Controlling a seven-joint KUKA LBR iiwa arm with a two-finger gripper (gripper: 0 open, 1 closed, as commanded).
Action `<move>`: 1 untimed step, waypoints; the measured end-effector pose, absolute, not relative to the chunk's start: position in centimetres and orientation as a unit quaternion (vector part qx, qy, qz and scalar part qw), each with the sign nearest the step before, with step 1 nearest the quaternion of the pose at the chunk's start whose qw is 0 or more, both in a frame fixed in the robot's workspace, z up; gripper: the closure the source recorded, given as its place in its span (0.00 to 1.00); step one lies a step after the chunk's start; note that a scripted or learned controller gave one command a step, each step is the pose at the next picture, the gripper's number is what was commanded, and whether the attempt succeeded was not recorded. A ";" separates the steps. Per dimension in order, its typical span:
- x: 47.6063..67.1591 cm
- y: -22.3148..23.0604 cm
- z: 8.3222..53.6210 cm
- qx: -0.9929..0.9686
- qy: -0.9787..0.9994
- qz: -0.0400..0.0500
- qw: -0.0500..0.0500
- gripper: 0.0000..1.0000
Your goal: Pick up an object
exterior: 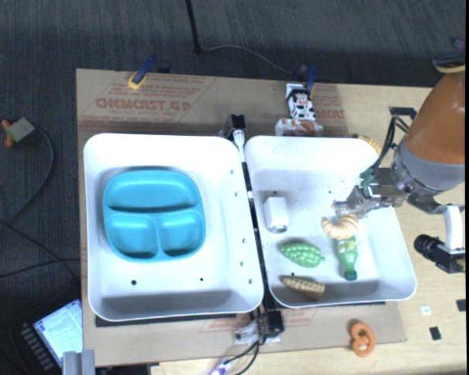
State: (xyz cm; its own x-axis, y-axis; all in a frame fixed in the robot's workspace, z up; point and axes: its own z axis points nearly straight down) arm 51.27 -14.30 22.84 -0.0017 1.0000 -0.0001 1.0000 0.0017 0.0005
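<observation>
The right bin holds several small objects. A tan curled pastry-like toy lies at its middle right, and a green bottle lies just below it. Toward the centre lie a green bumpy fruit, a brown oblong piece and a small white block. My gripper reaches in from the right and hangs right over the upper edge of the tan toy, touching or nearly touching it. Nothing is visibly lifted.
The left bin holds a blue divided tray. On the bench in front of the right bin lies an orange ring-shaped toy. A cow figure and blue clamps stand behind the bins.
</observation>
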 end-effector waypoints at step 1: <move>56.2 -8.4 27.0 0.706 0.708 0.000 0.001 1.00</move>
State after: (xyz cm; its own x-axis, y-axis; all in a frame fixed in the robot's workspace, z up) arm 56.24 -8.38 26.96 -0.0024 1.0000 -0.0002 1.0000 0.0024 0.0013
